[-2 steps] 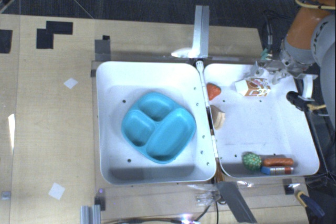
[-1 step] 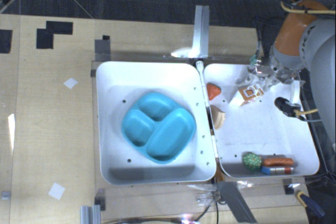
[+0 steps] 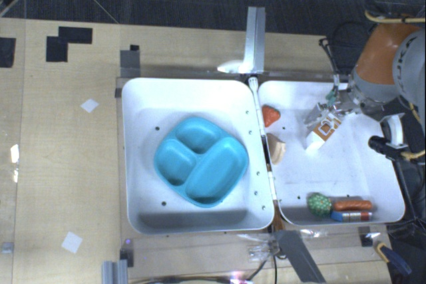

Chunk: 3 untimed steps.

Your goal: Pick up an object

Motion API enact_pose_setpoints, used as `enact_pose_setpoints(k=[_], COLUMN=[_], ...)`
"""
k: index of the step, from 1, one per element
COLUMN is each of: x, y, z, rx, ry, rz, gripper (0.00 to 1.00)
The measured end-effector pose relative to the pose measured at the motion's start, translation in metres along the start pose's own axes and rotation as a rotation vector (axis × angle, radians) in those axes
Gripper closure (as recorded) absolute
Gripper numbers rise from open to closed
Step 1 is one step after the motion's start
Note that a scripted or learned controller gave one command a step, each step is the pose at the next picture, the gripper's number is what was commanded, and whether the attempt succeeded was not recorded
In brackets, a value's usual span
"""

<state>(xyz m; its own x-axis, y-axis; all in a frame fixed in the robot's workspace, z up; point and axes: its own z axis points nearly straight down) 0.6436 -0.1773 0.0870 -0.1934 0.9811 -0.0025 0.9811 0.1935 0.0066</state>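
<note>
My gripper (image 3: 331, 111) reaches into the upper right part of the right bin (image 3: 373, 173). A small white packet with an orange-brown label (image 3: 321, 130) juts out down-left from its tip, tilted, and the fingers are shut on the packet's upper end. On the bin floor lie an orange-red piece (image 3: 270, 116) and a beige and brown piece (image 3: 276, 149) by the left wall. A knobbly green ball (image 3: 319, 204) and a red-orange tube (image 3: 351, 205) lie at the front wall.
The left bin (image 3: 143, 116) holds a blue divided plate (image 3: 202, 159). A metal post (image 3: 255, 43) stands behind the wall between the bins. Black cables (image 3: 394, 148) hang by the arm over the right bin's right edge.
</note>
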Motion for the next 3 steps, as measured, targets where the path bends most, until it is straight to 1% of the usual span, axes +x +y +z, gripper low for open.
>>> enact_pose_setpoints(k=[1,2,3], x=[-0.001,-0.001,-0.022], y=[0.003,0.003,-0.033], z=[-0.014,-0.014,0.000], rx=[-0.009,-0.009,0.000], ry=[-0.005,-0.005,-0.001], rz=[-0.002,-0.002,-0.049], gripper=[1.00,0.00,0.00])
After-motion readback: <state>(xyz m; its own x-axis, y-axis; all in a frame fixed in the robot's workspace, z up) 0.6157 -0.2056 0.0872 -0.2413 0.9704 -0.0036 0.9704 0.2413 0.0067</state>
